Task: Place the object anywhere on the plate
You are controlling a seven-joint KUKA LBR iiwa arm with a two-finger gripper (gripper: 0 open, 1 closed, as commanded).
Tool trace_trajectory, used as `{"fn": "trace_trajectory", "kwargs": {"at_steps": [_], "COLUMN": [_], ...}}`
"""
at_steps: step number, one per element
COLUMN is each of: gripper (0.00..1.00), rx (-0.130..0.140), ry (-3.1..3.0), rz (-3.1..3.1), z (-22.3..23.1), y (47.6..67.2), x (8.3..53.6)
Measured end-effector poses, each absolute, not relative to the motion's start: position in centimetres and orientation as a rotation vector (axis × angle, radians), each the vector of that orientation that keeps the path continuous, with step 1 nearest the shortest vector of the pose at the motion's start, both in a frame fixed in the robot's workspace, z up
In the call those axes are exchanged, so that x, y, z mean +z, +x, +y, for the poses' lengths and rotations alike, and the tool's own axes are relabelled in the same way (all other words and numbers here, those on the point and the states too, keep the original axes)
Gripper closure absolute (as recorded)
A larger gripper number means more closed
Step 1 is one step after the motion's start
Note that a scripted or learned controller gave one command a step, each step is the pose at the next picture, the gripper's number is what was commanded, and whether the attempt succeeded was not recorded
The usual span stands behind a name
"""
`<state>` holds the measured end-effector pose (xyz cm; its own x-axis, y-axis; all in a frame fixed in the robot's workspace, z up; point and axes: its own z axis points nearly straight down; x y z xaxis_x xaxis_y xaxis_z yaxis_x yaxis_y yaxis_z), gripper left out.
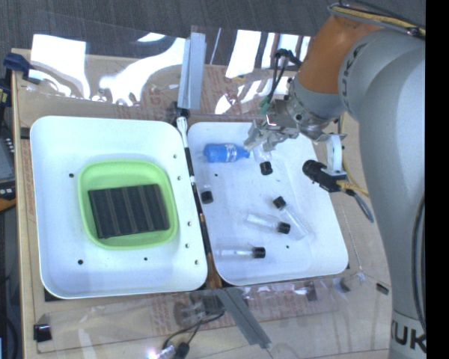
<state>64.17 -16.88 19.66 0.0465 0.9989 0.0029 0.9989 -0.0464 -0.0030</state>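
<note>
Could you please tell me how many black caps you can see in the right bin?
5, possibly more hidden: loose caps near the gripper, at the left wall and mid-bin; capped tube ends and lower down.

Two shallow white bins sit side by side on the bench, left bin (52, 260) and right bin (322, 253), edges pretty much touching. A grey metal bar (192, 69) stands up behind the gap between them. Clear plastic sheeting (120, 81) covers the bench at the back, catching lots of glare. Some cables (183, 339) trail along the front edge, and dark carpet (135, 6) runs behind it all.
</note>
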Motion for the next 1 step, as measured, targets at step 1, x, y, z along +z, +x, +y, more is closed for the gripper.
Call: {"fn": "trace_trajectory", "kwargs": {"at_steps": [1], "gripper": [0.0], "rx": [0.0], "ry": [-2.269], "rz": [-2.167], "z": [-16.88], "y": [64.18], "x": [19.67]}}
